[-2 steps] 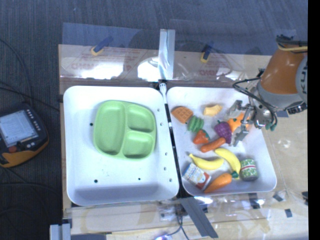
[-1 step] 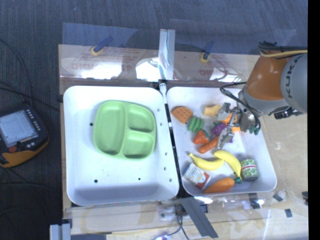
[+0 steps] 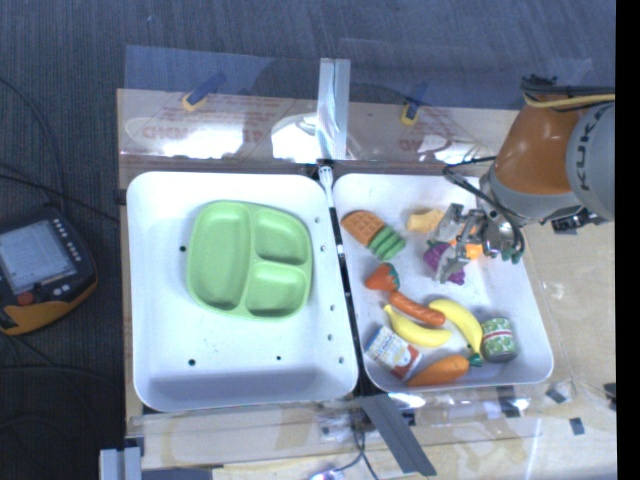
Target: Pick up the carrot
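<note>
camera view, looking down at a slant on two white bins: the gripper [image 3: 468, 240] hangs over the upper middle of the right bin [image 3: 535, 313], reaching in from the grey arm [image 3: 560, 163] with its orange band on the right; whether it is spread or closed cannot be told, since dark wrist hardware and cables blur its tip, and nothing can be made out clamped in it. the carrot [image 3: 440, 370], orange with a small green top at its right end, lies on the bin floor near the front edge, well apart from the gripper, below it and slightly to its left, untouched. between gripper and carrot lie a yellow banana [image 3: 462, 320] and a second banana [image 3: 417, 332], with a red chili [image 3: 413, 309] just beside them. a purple toy [image 3: 440, 260] sits just under the gripper, touching or nearly so, and a pale yellow wedge [image 3: 427, 220] lies just to its left. farther left is an orange-and-green piece [image 3: 372, 232]; a small carton [image 3: 390, 350] lies beside the carrot's left end, and a green can [image 3: 499, 338] lies below the gripper, to the right of the carrot. the green divided plate [image 3: 248, 258] rests in the left bin [image 3: 160, 358], far left of the gripper. judgement: the pick is at its start; travel to the carrot, descent, closing and lifting all remain.
</note>
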`<state>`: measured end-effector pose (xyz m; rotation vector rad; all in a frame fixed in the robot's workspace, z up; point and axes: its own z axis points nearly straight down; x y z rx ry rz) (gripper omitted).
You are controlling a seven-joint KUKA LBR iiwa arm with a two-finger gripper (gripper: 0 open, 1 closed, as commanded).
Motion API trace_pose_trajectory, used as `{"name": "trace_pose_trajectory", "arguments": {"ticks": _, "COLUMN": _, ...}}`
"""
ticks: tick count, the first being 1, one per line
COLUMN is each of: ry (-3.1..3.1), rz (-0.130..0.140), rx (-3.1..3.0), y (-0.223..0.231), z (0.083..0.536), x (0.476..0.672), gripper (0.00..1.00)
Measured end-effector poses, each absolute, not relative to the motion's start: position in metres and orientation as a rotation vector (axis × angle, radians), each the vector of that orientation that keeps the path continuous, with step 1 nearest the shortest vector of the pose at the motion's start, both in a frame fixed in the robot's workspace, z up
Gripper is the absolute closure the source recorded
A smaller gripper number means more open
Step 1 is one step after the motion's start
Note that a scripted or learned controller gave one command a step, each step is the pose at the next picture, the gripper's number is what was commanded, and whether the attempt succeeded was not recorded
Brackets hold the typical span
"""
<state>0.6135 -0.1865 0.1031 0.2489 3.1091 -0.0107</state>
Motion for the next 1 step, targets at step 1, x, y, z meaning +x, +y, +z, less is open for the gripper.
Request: {"name": "trace_pose_trajectory", "arguments": {"ticks": 1, "ry": 3.094, "rz": 0.001, "rx": 0.501, "y": -0.1179, "z": 0.1764, "x": 0.5848, "gripper": 1.00}}
